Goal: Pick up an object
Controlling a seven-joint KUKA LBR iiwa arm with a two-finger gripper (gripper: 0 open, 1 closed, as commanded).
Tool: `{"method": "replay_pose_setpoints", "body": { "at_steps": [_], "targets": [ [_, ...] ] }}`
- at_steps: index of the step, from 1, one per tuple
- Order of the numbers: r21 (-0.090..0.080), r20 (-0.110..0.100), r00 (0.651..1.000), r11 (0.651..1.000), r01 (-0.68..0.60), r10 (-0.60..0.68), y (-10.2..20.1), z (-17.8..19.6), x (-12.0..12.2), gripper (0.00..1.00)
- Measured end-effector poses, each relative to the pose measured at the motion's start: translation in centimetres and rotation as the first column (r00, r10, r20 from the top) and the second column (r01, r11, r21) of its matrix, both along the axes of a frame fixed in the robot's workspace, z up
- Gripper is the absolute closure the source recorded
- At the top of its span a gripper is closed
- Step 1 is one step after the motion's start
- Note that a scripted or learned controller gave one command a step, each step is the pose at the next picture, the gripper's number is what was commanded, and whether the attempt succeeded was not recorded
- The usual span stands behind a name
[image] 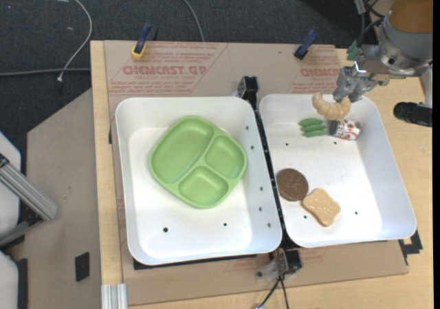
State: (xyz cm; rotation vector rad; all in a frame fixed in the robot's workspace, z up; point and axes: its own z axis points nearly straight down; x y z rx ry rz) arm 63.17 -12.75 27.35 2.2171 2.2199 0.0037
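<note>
Setting: dark carpet with loose cables lies around a cardboard-topped bench [206, 60] that carries two white bins side by side.

Gripper: the gripper [342, 95] sits at upper right of the frame, over the top edge of the right bin [385, 163]; whether it is spread or closed I cannot tell, as the tip blends into what lies beneath it.

Nearest thing: a pale curved piece, like a croissant [326, 105], lies directly at the tip, touching or just under it. Nothing here shows it clamped or lifted.

Just below: a green bean pod [313, 126] and a small red-and-white can [347, 130] lie close together, near the croissant.

Lower in the right bin: a brown cookie [292, 184] and a slice of toast [321, 206], touching each other, well apart from the arm.

Left bin: the left bin [137, 218] bears a green divided plate [198, 161] in the middle.

Progress: the arm is placed over a candidate, so the approach looks done; a secure hold and the lift appear to remain.
</note>
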Motion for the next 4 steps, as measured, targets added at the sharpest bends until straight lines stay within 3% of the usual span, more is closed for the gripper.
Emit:
{"method": "replay_pose_setpoints", "body": {
  "at_steps": [1, 3, 4],
  "targets": [
    [0.004, -0.01, 1.0, 1.0, -0.003, 0.003, 4.8, -0.1, -1.4, 1.0],
    [0.004, -0.012, 1.0, 1.0, -0.005, 0.005, 16.0, -3.7, -3.5, 1.0],
    [0.004, -0.008, 1.0, 1.0, -0.005, 0.005, 20.9, -3.3, -4.1, 1.0]
  ]
}}
